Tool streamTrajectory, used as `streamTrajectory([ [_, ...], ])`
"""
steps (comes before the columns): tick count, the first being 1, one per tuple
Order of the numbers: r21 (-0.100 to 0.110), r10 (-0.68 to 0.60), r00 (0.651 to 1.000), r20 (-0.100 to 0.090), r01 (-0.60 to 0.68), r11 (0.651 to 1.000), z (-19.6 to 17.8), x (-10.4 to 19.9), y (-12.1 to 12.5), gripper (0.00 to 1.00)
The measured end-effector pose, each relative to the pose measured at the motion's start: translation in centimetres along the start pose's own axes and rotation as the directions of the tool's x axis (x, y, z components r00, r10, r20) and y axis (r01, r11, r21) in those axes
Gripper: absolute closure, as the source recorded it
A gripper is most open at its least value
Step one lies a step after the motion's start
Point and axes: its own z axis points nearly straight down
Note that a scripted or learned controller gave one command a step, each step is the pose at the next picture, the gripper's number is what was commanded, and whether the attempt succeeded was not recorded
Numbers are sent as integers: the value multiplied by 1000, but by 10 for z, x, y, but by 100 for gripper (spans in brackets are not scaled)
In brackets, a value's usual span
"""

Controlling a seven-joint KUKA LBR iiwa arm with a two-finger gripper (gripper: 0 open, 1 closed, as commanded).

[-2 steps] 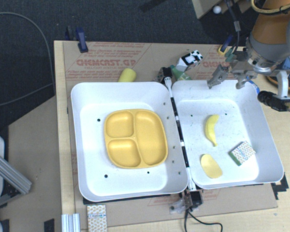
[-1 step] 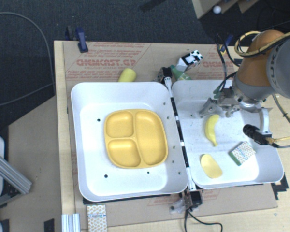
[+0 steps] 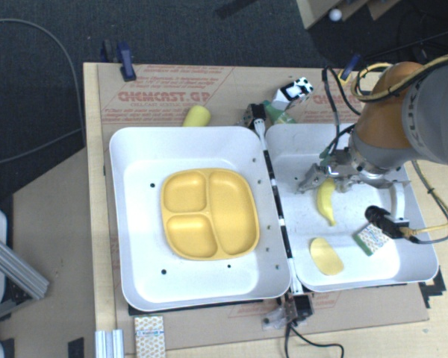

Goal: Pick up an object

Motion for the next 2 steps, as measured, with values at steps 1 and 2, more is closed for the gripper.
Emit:
streamTrajectory([
  [1, -2, 1, 1000, 0, -1, 1000, -10, 0, 1, 100],
  [2, -4, -2, 1000, 1, 2, 1000, -101, 67, -29, 100],
])
